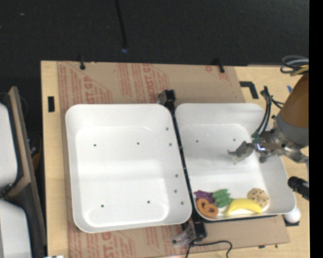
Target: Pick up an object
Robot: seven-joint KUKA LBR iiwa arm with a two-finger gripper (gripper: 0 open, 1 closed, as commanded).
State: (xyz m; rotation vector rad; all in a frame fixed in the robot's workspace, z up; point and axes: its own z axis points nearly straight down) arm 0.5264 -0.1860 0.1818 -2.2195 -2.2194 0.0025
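Setting: dark floor lay behind a pale wooden desk point(54, 160) topped with a printed cardboard sheet point(124, 82); two shallow white bins sat side by side on it
Objects: four small toy foods were bunched along the near wall of the right bin point(220, 117)
Purple grapes: purple grapes point(203, 196) sat at the left end of the row, touching the orange pretzel point(207, 208) just below them
Green leafy piece: green leafy piece point(223, 197) rested between the grapes and the banana
Banana: yellow banana point(242, 207) lay flat against the bin's near wall, its right tip beside the cookie
Cookie: speckled tan cookie point(258, 198) sat in the near right corner
Jaws: the gripper point(240, 153) was over the middle of the right bin, well apart from the toys; nothing showed between its jaws, and how far they stood open could not be told
Arm: grey wrist with orange band point(298, 106) reached in from the right, cables looped above it
Left bin: left bin point(118, 165) was bare white with small dark dots
Clips: black clips point(167, 97) sat where the two bins met
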